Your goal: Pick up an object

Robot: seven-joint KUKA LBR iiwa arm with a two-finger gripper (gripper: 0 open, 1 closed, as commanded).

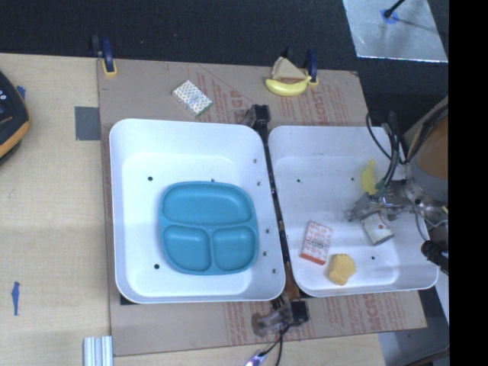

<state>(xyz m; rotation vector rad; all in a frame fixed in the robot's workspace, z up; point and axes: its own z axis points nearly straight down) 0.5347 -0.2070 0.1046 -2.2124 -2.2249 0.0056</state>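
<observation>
Looking down from the overhead camera, I see my gripper (375, 213) low inside the right bin (305, 147), near that bin's right wall, with the arm (431, 155) coming in from the right edge behind it. Whether the gripper is open or closed on anything I cannot tell; the metal parts blur together from this angle.

Just above the gripper, close to its upper left, a small yellow piece (369, 178) stands against the bin floor, partly crossed by the dark cables (385, 147) running up along the arm. Below and to the left of the gripper lies a flat red-and-white packet (316, 242), tilted slightly. Lower still, nearer the bin's front wall, sits a yellow lump (341, 268), just beside the packet's lower corner.

Farther left, beyond the seam where the two bins meet, the left bin (133, 204) holds a blue divided plate (207, 226) with three compartments, lying flat in its middle.

Outside the bins, above and left of the gripper on the cardboard, a banana (286, 86) rests by a blue clamp (311, 65). Much farther left a small patterned packet (191, 97) lies on the cardboard.
</observation>
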